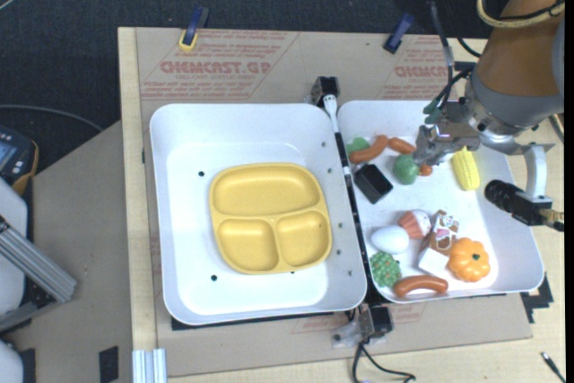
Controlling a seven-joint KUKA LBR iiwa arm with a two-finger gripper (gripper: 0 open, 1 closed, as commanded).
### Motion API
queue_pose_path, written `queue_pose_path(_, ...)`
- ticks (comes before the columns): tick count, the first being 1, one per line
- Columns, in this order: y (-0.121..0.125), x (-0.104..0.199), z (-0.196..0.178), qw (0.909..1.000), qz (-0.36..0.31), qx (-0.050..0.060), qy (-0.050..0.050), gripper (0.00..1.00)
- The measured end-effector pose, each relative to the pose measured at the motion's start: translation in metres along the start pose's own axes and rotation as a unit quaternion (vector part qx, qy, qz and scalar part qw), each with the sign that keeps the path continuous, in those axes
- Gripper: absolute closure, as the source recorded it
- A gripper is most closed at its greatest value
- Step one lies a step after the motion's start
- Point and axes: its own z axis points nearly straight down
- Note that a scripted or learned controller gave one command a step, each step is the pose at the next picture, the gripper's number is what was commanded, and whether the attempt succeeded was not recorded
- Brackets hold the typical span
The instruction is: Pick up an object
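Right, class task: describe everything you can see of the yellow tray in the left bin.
The yellow tray is a plastic-looking, rounded plate with three compartments: one wide section along the far side and two smaller ones nearer the camera. It lies flat and right way up, roughly central on the floor of the left white bin, turned slightly askew. Its compartments hold nothing. It touches the bin floor alone.

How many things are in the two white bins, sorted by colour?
Yellow: 2, the divided tray and the corn
Orange or red: 3, two sausages and the pumpkin
Green: 2
Black: 1
White: 1, the egg
Mixed colours: 2
Total: 11
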Motion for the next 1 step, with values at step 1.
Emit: queue_pose_path(1,-0.003,0.06,0.0103,1.0,0.0,0.003,0.001,1.0)
